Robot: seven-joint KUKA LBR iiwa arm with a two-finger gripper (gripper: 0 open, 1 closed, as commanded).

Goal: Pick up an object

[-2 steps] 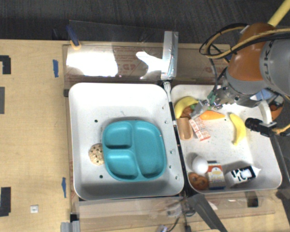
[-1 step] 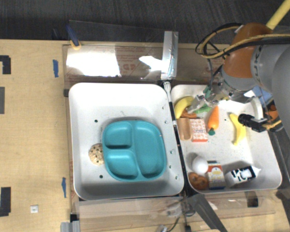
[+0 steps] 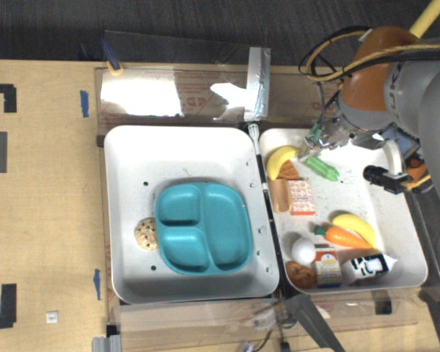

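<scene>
My gripper hangs low over the far end of the right bin, below the orange band of the arm. It is just right of a yellow banana-like piece and just above a green vegetable. Nearer the front of this bin lie a tan bread stick, a red and white carton, a second yellow banana, an orange carrot and a white egg. I see nothing held.
The left bin holds a teal divided plate and a speckled cookie at its left. A brown muffin, a small box and a black and white pack crowd the right bin's front edge.
</scene>
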